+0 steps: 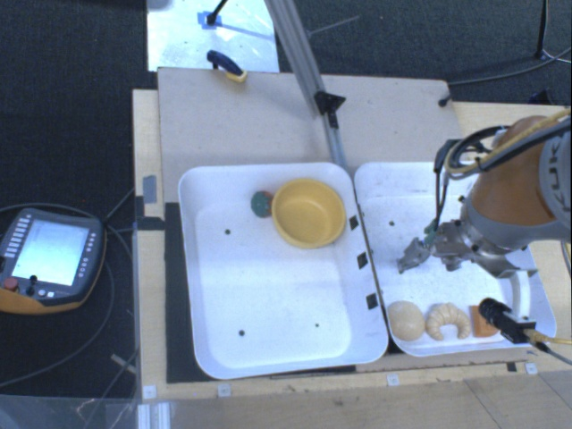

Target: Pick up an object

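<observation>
Hovering over the right bin (393, 186), the end effector (413, 259) sat at the middle right of the frame, its grey tips pointing toward the bin's left side. Whether it was released or clenched could not be told from this angle, and nothing was seen held in it. Behind it the arm (514, 195), with its orange band, reached in from the right edge, dark cables looping above the wrist.

Three objects lay in a row along the lower edge of the right bin, well below the end effector: a pale egg (406, 320), just beside it a cream croissant (449, 321), and next to that an orange piece (484, 326), partly covered by a black part of the arm.

In the left bin (268, 329) a yellow bowl (308, 213) stood upright near the upper right corner, with a small green ball (260, 204) touching its left rim.

Both bins rested side by side on the surface (384, 114). A pendant (46, 259) with a lit screen lay on the dark floor at the left of the frame.
</observation>
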### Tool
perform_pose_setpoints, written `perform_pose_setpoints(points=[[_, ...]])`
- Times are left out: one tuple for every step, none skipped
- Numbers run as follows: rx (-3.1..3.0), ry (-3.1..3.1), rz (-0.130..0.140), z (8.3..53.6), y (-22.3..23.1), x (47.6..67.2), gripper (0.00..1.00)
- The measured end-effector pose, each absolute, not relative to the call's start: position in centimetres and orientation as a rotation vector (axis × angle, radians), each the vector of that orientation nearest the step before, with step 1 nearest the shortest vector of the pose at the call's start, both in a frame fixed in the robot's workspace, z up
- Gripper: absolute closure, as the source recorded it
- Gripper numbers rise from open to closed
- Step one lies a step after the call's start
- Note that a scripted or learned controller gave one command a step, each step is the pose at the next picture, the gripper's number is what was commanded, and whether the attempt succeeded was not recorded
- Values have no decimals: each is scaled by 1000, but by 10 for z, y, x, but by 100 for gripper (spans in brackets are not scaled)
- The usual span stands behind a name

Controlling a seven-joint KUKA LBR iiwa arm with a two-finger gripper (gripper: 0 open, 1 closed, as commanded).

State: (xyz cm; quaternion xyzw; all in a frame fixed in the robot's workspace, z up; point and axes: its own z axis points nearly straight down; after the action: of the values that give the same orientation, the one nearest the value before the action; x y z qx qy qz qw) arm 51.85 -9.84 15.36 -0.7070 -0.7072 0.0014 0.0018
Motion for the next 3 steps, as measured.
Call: perform_pose_setpoints(points=[[-2221,-2220,3,111,-102,521,0],[-2221,-2221,1,90,-102,521,0],[-2222,-2222,-1,101,-102,522,100]])
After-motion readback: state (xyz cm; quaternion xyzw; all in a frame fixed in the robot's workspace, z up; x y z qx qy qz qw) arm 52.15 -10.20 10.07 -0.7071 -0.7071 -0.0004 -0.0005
